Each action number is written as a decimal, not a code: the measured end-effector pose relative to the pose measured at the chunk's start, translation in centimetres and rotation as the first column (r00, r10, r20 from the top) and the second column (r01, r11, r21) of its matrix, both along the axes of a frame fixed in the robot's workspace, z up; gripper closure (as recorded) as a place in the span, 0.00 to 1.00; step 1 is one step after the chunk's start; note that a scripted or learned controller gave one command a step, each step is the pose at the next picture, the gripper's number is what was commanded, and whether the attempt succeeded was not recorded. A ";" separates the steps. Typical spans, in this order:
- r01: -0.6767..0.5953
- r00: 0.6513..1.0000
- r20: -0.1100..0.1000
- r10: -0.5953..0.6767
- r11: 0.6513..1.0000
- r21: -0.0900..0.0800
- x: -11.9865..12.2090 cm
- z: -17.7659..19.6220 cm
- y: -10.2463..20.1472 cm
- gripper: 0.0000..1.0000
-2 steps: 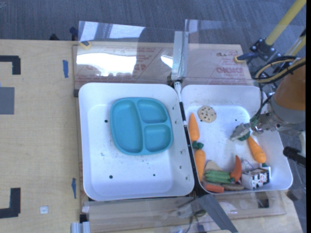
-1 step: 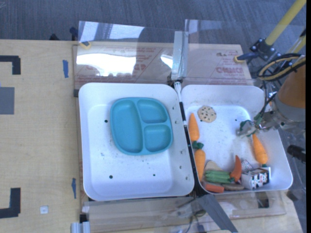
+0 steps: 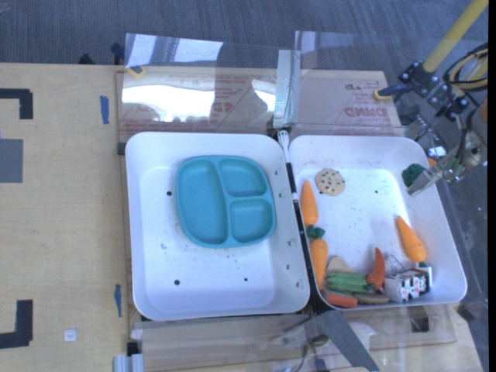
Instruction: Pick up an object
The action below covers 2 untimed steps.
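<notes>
Over the right bin's [image 3: 457, 262] far right rim, the gripper [image 3: 425, 178] is hovering with a small green object [image 3: 413, 173] at its tip, its jaws unreadable, while carrots [image 3: 410, 239] are lying below.

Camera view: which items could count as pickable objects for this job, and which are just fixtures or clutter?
Candidates for picking, all in the right bin:
cookie
three carrots
green vegetable
small white toy

Just lying about:
blue divided plate in the left bin
blue tape on the bench
clear panels behind the bins
</notes>
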<state>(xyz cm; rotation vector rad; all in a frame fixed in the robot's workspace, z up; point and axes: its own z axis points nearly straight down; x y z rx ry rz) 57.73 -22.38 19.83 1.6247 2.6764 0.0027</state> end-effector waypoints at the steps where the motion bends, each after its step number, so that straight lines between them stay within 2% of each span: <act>1: -0.154 0.988 -0.002 0.154 0.988 0.000 1.5 2.8 0.1 1.00; 2: -0.267 0.964 0.001 0.267 0.964 -0.003 -2.3 11.1 2.4 1.00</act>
